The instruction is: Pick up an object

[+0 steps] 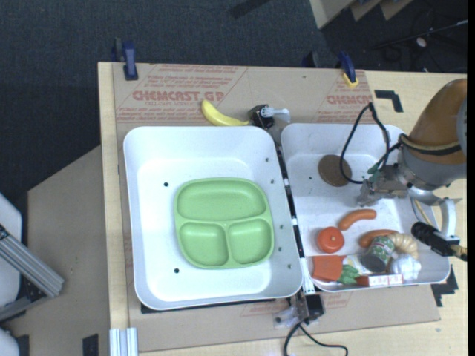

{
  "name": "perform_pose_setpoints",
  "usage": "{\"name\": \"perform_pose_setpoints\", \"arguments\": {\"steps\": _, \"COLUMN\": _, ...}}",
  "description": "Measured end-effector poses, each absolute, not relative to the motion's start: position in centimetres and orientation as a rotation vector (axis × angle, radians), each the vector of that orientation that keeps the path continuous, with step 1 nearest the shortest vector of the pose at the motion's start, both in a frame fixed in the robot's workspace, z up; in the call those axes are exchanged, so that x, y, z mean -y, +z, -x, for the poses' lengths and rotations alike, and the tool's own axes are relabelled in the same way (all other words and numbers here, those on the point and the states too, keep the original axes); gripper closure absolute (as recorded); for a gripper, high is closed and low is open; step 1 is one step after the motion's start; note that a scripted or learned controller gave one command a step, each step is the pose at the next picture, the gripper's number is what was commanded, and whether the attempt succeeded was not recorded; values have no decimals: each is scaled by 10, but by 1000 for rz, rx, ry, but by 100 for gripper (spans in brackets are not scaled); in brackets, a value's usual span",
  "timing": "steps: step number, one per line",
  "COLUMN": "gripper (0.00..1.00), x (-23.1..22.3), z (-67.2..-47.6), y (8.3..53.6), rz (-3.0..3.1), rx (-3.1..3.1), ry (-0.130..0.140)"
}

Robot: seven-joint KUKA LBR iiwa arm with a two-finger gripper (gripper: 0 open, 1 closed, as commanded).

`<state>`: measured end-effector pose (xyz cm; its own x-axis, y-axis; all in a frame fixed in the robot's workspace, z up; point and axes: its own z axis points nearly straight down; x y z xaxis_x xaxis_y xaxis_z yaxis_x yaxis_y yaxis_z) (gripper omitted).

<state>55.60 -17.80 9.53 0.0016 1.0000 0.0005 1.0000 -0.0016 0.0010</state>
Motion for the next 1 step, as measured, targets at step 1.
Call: {"name": "perform_pose_setpoints", "arguments": {"steps": 1, "gripper": 0, "x": 178, "z": -556, "y": 95, "rz": -2224, "rx": -2220, "ry": 1}}
